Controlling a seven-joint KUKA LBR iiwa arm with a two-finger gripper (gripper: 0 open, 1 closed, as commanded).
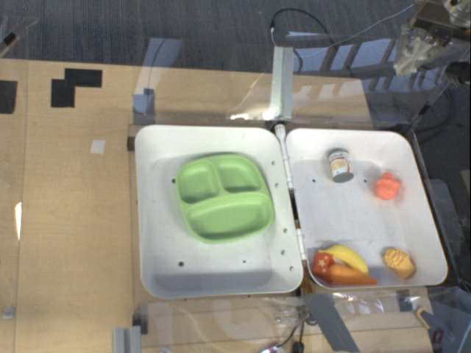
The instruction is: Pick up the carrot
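The carrot (350, 275) is orange and lies along the front edge of the right bin (427, 197), near its front left corner. It touches a yellow banana (346, 257) just behind it and a red fruit (321, 263) at its left end. My gripper (416, 46) is raised at the top right of the view, beyond the right bin's far right corner and far from the carrot. It holds nothing that I can see.
A small can (338, 165) stands at the back of the right bin, with an orange-red toy food (387, 187) to its right. A yellow-brown toy food (398, 262) lies at the front right. A green divided plate (224, 195) sits in the left bin (158, 219).
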